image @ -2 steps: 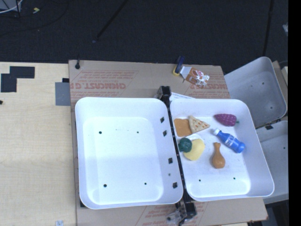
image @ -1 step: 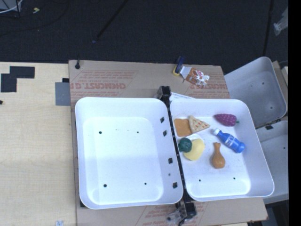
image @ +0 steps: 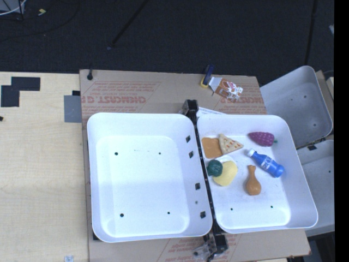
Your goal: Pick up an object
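With toys lying clustered in right bin (image: 283, 214): blue bottle (image: 266, 163) sitting apart, easiest target; gripper state impossible to tell.

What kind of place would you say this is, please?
Probably a robot grasping lab: two white bins on a bench, toy food such as a bottle, and cables on dark floor.

Toy foods (image: 240, 160) clustered in right bin (image: 294, 212)

My one camera sits fixed above my table (image: 43, 162), looking down at a slant on both white bins (image: 103, 130), moderately far.
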`<state>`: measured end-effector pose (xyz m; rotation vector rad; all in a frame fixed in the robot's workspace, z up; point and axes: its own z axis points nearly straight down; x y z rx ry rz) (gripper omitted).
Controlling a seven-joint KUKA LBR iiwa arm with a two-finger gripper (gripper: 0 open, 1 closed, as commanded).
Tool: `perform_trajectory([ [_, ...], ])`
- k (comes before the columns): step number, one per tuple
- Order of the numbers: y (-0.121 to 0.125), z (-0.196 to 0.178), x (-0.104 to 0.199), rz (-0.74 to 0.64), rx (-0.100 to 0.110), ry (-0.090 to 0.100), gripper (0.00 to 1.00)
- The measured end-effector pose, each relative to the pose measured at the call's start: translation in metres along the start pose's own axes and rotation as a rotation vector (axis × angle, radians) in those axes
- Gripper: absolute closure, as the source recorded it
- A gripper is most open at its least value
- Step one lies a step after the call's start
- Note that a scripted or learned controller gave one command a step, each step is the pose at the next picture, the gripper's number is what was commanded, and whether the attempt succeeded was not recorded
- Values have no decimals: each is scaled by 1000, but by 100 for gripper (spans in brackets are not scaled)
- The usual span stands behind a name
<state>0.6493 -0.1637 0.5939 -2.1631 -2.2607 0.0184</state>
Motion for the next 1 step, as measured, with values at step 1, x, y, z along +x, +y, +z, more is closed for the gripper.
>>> perform_trajectory([
  [1,0,0,0,0,1,0,0],
])
